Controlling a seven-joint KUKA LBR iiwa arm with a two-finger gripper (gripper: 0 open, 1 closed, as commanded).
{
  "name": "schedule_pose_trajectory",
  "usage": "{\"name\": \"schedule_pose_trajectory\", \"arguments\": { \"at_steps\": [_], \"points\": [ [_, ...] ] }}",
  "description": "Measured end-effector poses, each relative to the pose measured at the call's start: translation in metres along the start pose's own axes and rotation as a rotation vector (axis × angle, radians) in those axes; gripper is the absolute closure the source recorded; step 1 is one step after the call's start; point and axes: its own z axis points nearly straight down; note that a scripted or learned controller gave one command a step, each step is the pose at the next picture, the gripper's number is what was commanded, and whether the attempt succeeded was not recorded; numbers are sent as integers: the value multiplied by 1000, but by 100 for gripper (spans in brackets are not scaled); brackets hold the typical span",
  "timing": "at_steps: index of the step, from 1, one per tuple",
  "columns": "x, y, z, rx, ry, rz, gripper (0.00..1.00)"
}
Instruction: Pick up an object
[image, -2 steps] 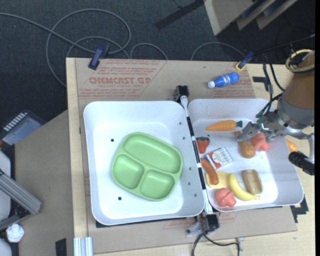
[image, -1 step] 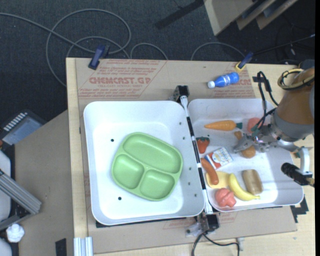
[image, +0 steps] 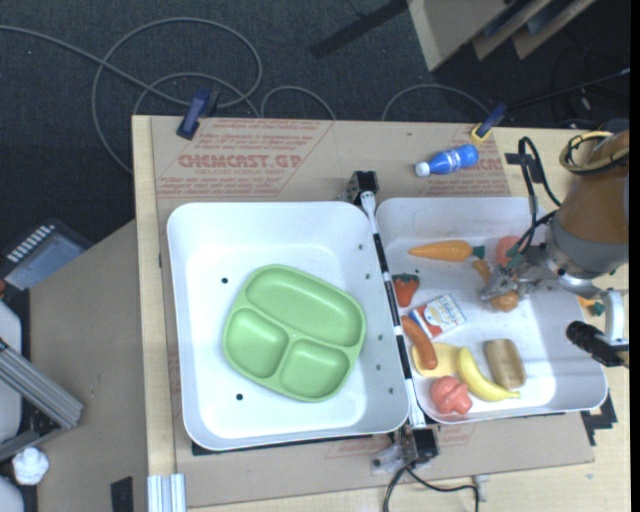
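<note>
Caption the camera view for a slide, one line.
KUKA gripper low in right bin among toy food, beside the carrot; green divided plate in left bin.

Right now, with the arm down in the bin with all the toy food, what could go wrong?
1. The end effector is low among crowded food, beside a small orange piece; it might nudge that or the carrot instead of gripping.
2. The banana, bread roll and hot dog lie close together, so a grab there could catch two or slip.
</note>
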Motion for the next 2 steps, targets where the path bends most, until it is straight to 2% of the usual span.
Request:
{"name": "schedule_pose_trajectory", "arguments": {
  "at_steps": [1, 2],
  "points": [
    [61, 42, 10, -1, 1, -4, 100],
    [115, -13, -91, 1, 1, -3, 100]
  ]
}}
